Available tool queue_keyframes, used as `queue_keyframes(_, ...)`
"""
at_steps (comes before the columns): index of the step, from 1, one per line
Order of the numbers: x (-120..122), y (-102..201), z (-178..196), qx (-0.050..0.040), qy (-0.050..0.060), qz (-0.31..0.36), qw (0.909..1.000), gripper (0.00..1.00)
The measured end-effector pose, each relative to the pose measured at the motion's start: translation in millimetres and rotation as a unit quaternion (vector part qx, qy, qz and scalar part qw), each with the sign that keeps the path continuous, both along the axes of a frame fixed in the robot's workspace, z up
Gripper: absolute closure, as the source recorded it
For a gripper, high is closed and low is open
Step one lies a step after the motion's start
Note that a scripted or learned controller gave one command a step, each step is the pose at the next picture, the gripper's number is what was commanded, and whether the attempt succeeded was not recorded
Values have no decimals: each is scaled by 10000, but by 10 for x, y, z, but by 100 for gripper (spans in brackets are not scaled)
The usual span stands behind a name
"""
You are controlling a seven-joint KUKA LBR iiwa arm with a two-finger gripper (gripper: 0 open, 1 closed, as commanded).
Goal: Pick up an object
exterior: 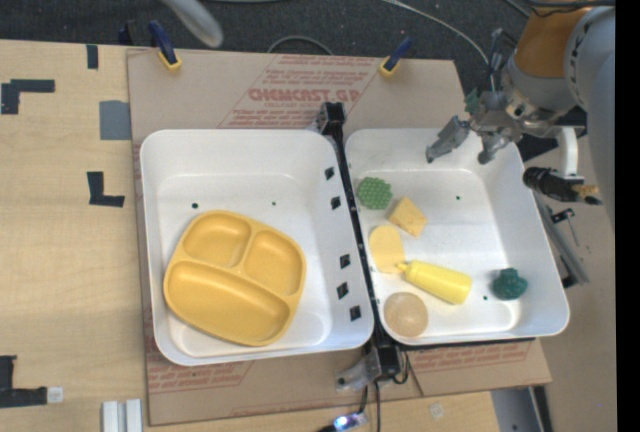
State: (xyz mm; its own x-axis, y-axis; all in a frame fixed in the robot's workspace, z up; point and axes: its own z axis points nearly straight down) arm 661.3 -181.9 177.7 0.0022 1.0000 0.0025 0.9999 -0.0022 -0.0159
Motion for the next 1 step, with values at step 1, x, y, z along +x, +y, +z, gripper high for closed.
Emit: queue_keyframes(1,36,4,91,-14,-72,17,10000,0)
